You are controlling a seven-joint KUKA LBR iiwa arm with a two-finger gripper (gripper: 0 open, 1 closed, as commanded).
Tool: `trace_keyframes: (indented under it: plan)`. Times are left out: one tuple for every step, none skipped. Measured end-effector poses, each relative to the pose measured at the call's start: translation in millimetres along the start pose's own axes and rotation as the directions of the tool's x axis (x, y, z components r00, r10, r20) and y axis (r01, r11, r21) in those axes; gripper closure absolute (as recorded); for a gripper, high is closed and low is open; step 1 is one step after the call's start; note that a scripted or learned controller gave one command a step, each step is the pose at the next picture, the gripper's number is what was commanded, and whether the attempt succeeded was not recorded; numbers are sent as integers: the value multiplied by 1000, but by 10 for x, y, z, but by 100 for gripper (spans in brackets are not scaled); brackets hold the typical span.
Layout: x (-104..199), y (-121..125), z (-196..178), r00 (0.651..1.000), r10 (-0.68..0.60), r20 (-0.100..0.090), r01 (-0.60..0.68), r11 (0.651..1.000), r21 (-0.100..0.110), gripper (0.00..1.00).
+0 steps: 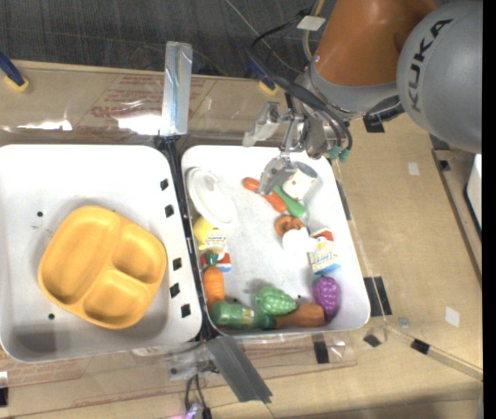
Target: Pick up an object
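The right bin point(353, 260) holds several toy foods. A carrot with a green end point(276, 199) lies near its back, next to a small white piece point(303, 180). My gripper point(288, 175) hangs over that back part of the bin, just above the carrot and the white piece. It is open and nothing shows between its fingers. Further forward lie a brown and white toy point(292, 230), a small white bottle point(322, 253), purple grapes point(327, 294), a green leafy toy point(276, 302) and a green vegetable point(237, 316).
A yellow divided plate point(101, 265) lies in the left bin point(12, 182). Along the right bin's left wall sit a clear plastic cup point(213, 195), a yellow bottle point(209, 236) and an orange carrot point(215, 284). The arm's bulk point(379, 33) looms over the back right.
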State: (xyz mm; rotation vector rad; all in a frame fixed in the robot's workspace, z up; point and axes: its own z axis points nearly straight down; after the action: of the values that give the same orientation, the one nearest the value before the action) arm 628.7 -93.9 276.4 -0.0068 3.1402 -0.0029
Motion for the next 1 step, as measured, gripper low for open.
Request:
trace_keyframes:
  plan:
    - [757, -81, 1488, 989, -150, -8, 150, 989, -4, 0]
